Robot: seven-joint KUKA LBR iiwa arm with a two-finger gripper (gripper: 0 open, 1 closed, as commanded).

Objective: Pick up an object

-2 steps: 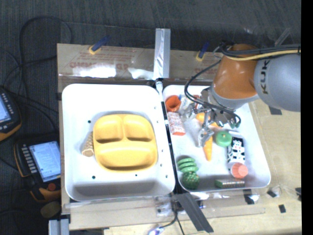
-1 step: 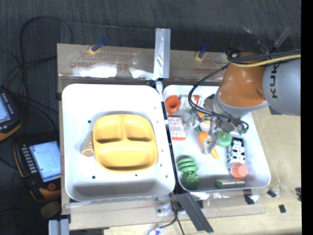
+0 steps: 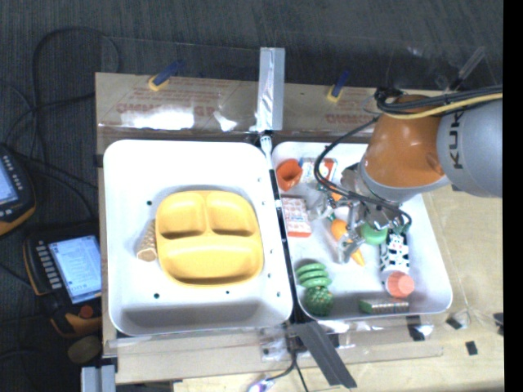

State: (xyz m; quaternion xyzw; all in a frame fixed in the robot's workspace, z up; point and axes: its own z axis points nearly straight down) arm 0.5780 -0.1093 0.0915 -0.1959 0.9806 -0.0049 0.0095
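Note:
My gripper [image 3: 357, 233] hangs under the orange wrist band, low over the middle of the right bin [image 3: 433, 256]. It is right among small toys. An orange piece [image 3: 338, 228] lies at its left and another orange piece [image 3: 355, 256] just below it. A green round item [image 3: 374, 236] sits at its right. A black-and-white cow-patterned bottle [image 3: 394, 256] stands further right, above a red-orange round item [image 3: 400, 284]. Whether anything is held is hidden by the wrist.
The right bin also holds an orange cup [image 3: 288, 173], a red-and-white packet [image 3: 296, 217], a green striped toy [image 3: 312, 273], a dark green lump [image 3: 319, 300] and a dark stick [image 3: 384, 306]. A yellow divided plate [image 3: 209, 235] and a cone [image 3: 148, 242] lie in the left bin [image 3: 131, 170].

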